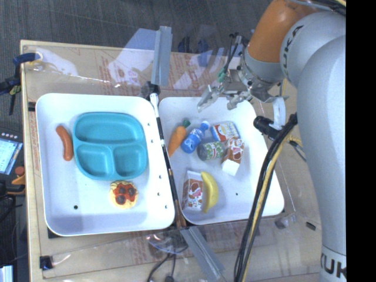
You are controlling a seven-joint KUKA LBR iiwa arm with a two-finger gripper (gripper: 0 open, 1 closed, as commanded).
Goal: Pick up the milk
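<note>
Overhead, claw [222, 97] spread open, holding nothing; milk [233, 156] partly hidden among clutter.

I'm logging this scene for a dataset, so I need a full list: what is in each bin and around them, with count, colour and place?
Bins: 2, white, side by side on the bench.
Divided tray: 1, teal, left bin.
Sausage: 1, reddish-orange, left bin, beside the tray's left edge.
Pizza piece: 1, yellow with red spots, left bin, front.
Carrot: 1, orange with green tip, right bin, left side.
Bottle: 1, blue, right bin, next to the carrot.
Can: 1, grey-green, right bin, middle.
Cartons: 3, red and white, right bin; two at the back right, one at the front.
Banana: 1, yellow, right bin, front.
Arm: 1, grey with orange band, right.
Gripper: 1, metal, over the right bin's back edge.
</note>
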